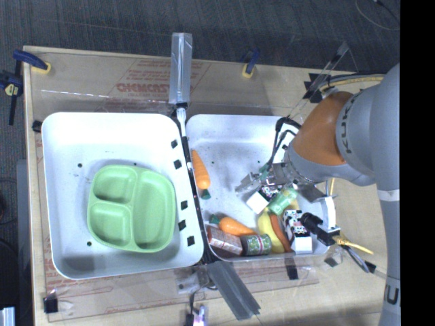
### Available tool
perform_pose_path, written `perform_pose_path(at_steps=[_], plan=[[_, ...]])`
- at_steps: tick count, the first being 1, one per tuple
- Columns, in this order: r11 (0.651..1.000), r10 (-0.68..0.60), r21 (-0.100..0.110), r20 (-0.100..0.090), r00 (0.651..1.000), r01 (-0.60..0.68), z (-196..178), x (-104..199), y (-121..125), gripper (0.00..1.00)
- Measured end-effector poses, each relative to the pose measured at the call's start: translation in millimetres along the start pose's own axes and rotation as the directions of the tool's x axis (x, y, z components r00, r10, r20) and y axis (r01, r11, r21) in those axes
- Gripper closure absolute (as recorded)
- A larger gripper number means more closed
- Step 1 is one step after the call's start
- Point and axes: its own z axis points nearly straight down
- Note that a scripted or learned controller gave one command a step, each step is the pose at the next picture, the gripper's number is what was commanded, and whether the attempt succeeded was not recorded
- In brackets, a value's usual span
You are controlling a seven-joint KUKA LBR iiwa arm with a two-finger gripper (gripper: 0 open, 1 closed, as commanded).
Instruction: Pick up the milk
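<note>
wooden bench (285, 77), two white bins (61, 134)

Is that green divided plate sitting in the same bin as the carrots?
No, the green divided plate lies in the left bin, while both carrots lie in the right bin.

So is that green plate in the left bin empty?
Empty: the green plate shows three bare compartments, lying flat in the left bin.

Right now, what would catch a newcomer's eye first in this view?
The grey arm with its orange band reaching in from the right over the right bin. Next, the pale green three-compartment plastic plate lying in the left bin. Then the bright pile of toy food at the right bin's near side.
</note>
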Motion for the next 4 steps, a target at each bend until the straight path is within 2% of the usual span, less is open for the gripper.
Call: perform_pose_path(at_steps=[1, 2, 3, 4], plan=[[1.0, -0.001, -0.007, 0.007, 1.0, 0.001, -14, -4, 4, 1.0], [0.981, 0.19, 0.044, -0.013, 0.982, -0.189, -117, 77, -17, 1.0], [0.981, 0.191, 0.044, -0.013, 0.982, -0.19, -117, 77, -18, 0.0], [0.995, 0.096, 0.042, -0.017, 0.995, -0.095, -119, 14, 7, 0.0]])
